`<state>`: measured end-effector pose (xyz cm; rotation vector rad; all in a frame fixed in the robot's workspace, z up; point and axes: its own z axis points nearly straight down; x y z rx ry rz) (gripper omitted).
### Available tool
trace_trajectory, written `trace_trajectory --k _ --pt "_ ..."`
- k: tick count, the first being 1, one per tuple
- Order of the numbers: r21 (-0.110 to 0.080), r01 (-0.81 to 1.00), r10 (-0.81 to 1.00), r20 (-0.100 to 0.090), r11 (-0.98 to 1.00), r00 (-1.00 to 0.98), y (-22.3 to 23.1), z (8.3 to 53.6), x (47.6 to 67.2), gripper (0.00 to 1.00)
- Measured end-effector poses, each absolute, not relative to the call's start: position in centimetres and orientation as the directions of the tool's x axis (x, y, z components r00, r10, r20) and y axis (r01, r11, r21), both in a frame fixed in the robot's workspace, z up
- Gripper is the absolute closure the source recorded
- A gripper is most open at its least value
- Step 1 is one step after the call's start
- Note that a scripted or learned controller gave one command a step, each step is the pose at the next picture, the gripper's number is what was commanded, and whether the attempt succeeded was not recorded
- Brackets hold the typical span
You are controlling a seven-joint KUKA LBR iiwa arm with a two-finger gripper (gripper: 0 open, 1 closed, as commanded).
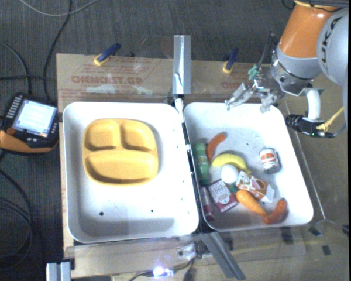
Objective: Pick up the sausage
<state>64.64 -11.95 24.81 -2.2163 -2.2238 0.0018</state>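
We see the gripper (251,97) over the right bin's (292,157) far edge, fingers apart, holding nothing, sausage (275,211) near its front right corner

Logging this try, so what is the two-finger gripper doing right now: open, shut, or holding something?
Two-finger gripper: open and holding nothing, above the far edge of the right white bin, apart from the reddish-orange sausage.

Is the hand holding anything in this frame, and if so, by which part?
Nothing is held. The hand is open above the right bin's far rim, and the sausage lies in the bin's near corner.
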Motion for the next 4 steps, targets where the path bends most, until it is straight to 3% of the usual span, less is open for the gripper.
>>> trace_trajectory --k 1,2,3,4 --pt "-0.003 0.989 0.989 0.0 0.145 -0.145 -10.6 14.0 62.3 0.0" --pt "-0.002 0.999 0.999 0.0 -0.054 0.054 -8.3 18.3 64.1 0.0" --pt "0.009 0.999 0.999 -0.005 -0.037 0.037 -13.3 8.9 66.8 0.0" --pt "0.009 0.996 0.996 -0.004 -0.086 0.086 -10.2 8.9 64.8 0.0"
